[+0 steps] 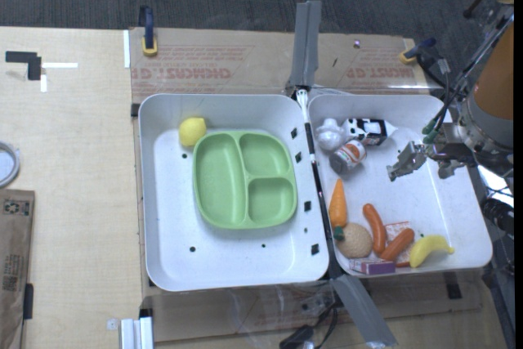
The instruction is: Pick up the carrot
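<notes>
So, quick rundown, biggest stuff first:

bench [73, 127]: light wood, carrying two shallow white bins side by side.
left bin [163, 257]: has a green divided plate [244, 178] in the middle and a little yellow lemon [192, 130] at the far left corner of that plate.
right bin [441, 200]: this is where all the clutter is, mostly along its left wall and near edge.
arm [494, 94]: comes in from the right and hangs over the right side of the right bin.
claw [406, 161]: sits above bare bin floor, well apart from the food; honestly can't tell how wide it's open from this angle, and I see nothing in it.
carrot [337, 203]: orange, lying lengthwise against the left wall of the right bin, just far of a round tan thing [355, 240].
neighbours: two sausages [386, 234] to its right, a banana [428, 250] at the near right, a can [349, 155] and a black-and-white toy [365, 129] on the far side.
progress: I'd say barely started. Carrot's untouched in the bin, claw has to cross left, drop, close, lift.
</notes>
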